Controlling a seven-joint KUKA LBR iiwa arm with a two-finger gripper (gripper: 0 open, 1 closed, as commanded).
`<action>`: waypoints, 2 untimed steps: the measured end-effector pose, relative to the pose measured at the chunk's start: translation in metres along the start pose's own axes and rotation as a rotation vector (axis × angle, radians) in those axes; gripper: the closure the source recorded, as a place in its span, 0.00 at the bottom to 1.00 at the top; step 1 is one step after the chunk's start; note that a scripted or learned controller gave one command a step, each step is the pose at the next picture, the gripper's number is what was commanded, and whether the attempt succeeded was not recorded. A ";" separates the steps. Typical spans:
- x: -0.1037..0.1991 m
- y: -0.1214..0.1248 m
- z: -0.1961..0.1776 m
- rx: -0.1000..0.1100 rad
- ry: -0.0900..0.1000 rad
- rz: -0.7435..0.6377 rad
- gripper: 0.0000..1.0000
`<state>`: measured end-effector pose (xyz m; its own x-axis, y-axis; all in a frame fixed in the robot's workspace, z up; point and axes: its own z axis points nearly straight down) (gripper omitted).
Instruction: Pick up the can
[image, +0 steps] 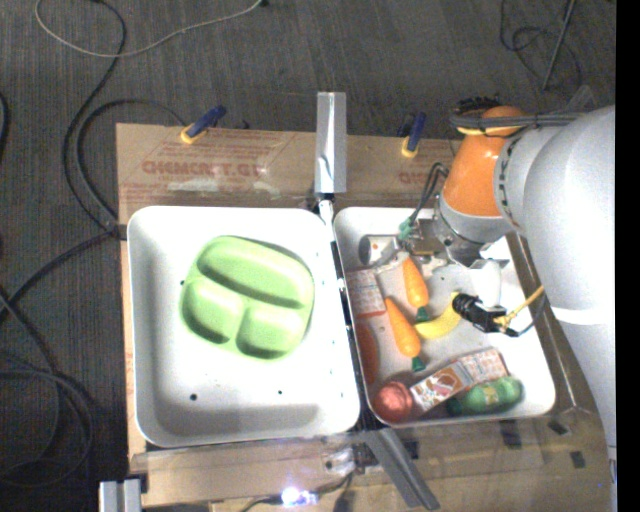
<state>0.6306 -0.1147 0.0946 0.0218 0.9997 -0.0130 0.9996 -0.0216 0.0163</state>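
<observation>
can (378, 248): lies on its side in the right bin's (545, 372) far left corner
gripper (418, 237): just right of the can; grip state cannot be made out
left bin (160, 400): green tray (248, 296)

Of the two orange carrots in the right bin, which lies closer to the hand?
The upper carrot, just below the hand and beside the can. The other carrot lies lower, toward the bin's middle, next to the banana.

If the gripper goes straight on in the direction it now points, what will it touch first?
The gripper points toward the bin's far left corner, where the can lies on its side. That can is probably the first contact, though depth is hard to judge from this slanted view; an orange carrot lies just beside that line.
</observation>
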 end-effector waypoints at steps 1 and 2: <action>0.000 0.000 0.000 0.000 0.000 0.000 0.00; -0.092 -0.064 -0.003 0.019 0.010 0.070 0.00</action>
